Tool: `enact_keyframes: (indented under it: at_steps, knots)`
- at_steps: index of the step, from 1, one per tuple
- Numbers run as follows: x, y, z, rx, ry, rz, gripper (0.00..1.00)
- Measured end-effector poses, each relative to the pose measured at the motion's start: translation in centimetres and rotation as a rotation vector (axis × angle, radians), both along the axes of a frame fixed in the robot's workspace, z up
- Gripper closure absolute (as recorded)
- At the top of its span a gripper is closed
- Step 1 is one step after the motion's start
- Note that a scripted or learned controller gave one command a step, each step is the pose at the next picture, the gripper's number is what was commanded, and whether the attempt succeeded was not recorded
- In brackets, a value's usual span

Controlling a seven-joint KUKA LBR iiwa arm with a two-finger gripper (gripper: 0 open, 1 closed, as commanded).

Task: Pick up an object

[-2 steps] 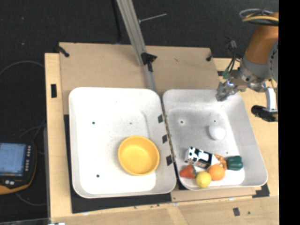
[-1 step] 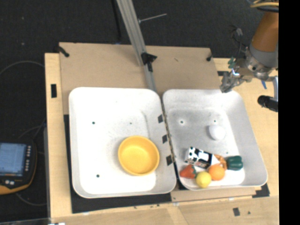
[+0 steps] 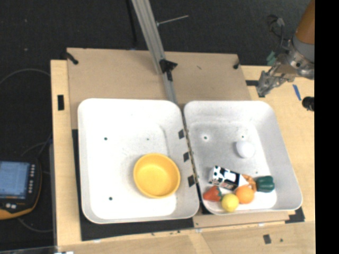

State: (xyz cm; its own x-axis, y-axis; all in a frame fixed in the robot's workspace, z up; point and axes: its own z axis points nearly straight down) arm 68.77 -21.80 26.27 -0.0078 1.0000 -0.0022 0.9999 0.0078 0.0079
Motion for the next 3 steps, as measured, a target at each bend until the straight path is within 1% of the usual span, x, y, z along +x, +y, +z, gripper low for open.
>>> enact_keyframes:
  at_steps: [1,3]
  knots:
    - [-0.6,4.7,0.7,0.002,0.006,-0.002,1.00]
    - [-2.5,14.9,-2.0,0.003,0.008,-0.002,1.00]
